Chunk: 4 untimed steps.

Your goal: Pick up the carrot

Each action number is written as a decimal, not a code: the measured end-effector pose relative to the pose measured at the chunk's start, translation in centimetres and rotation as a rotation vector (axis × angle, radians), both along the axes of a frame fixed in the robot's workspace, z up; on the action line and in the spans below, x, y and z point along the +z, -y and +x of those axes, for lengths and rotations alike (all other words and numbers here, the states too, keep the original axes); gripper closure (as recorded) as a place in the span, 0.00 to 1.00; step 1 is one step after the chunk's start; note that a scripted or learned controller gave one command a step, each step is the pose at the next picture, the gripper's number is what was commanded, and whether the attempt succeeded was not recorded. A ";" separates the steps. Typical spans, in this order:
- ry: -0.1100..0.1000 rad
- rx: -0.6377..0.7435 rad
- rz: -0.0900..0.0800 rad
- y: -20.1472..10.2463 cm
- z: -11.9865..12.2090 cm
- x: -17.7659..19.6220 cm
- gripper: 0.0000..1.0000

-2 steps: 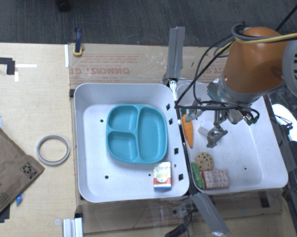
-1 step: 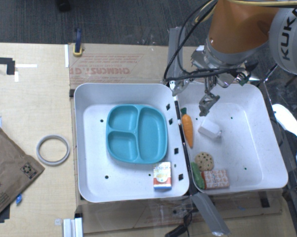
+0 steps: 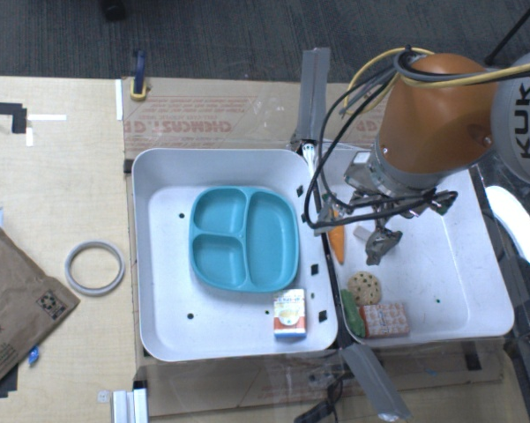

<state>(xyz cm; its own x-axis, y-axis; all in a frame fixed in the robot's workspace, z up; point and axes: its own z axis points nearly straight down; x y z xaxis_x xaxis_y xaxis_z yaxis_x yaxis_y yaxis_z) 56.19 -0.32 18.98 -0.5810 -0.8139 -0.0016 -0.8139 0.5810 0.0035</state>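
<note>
Orange carrot (image 3: 336,241): lies in the right bin (image 3: 476,315), against its left wall, above the cookie (image 3: 364,283). Likely toy plastic: light, stiff, smooth, tapered; grip mid-body across its width. Gripper (image 3: 381,243) hovers just beside it; finger state cannot be told.

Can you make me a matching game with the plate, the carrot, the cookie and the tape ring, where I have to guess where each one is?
Things:
1. blue plate
2. carrot
3. cookie
4. tape ring

Places:
A. in the right bin, along its left wall
B. on the bench, left of both bins
C. in the middle of the left bin
D. in the right bin, just above the red packet

Pairs: 1-C, 2-A, 3-D, 4-B
</note>
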 end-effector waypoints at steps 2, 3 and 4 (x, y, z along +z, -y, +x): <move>0.005 0.621 0.003 4.9 0.9 8.3 0.00; 0.001 0.821 0.004 2.6 -4.2 -0.1 0.00; 0.005 0.942 0.004 0.5 4.9 3.0 0.00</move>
<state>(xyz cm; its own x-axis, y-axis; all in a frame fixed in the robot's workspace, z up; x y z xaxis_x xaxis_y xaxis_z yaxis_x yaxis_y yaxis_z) 61.12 -0.87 22.03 0.3166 -0.9485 -0.0064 -0.9485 -0.3166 -0.0009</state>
